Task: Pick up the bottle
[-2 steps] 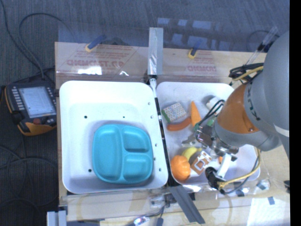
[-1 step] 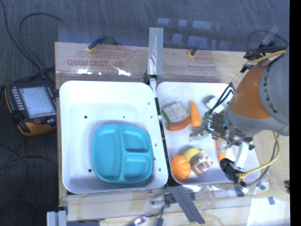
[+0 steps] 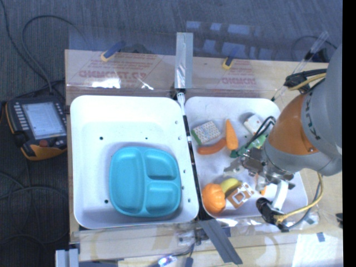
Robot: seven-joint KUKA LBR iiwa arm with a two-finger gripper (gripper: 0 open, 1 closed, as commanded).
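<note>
My gripper (image 3: 248, 166) is low in the middle of the right bin (image 3: 289, 107), reaching in from the right under the orange wrist band. A green thing (image 3: 251, 144), which may be the bottle, pokes out from under the wrist just behind the gripper; most of it is hidden. Nothing is clearly held. In front of the gripper lie a yellow piece (image 3: 230, 184), a small orange-and-white box (image 3: 241, 196) and a round orange fruit (image 3: 213, 198).
The back of the right bin holds a patterned sponge-like block (image 3: 204, 130), an upright carrot (image 3: 231, 134), an orange piece (image 3: 211, 148) and a white object (image 3: 252, 121). A blue divided plate (image 3: 146, 181) lies in the left bin (image 3: 89, 127).
</note>
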